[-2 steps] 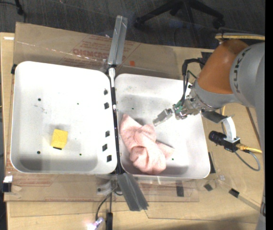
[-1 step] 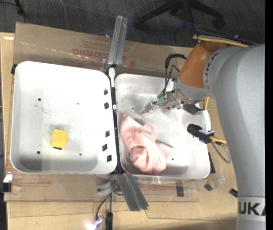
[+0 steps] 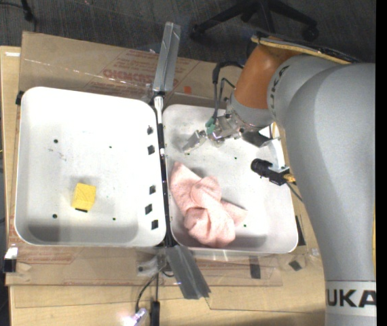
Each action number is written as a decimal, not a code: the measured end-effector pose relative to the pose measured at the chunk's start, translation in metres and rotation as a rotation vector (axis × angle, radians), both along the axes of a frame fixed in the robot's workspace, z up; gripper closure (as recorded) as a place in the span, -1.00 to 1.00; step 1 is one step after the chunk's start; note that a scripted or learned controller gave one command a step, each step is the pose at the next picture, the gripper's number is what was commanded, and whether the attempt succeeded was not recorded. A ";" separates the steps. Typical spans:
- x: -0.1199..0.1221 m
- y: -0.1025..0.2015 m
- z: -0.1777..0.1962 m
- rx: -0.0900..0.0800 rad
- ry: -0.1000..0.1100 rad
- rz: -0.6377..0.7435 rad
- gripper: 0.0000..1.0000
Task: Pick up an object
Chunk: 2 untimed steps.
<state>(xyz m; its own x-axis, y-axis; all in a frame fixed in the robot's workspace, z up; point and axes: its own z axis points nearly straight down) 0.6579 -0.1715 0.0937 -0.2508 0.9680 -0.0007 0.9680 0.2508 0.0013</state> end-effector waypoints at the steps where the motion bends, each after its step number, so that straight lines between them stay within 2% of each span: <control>1: -0.001 0.039 -0.002 0.000 0.005 0.249 -1.00; 2: 0.000 0.040 0.009 -0.001 0.005 0.253 1.00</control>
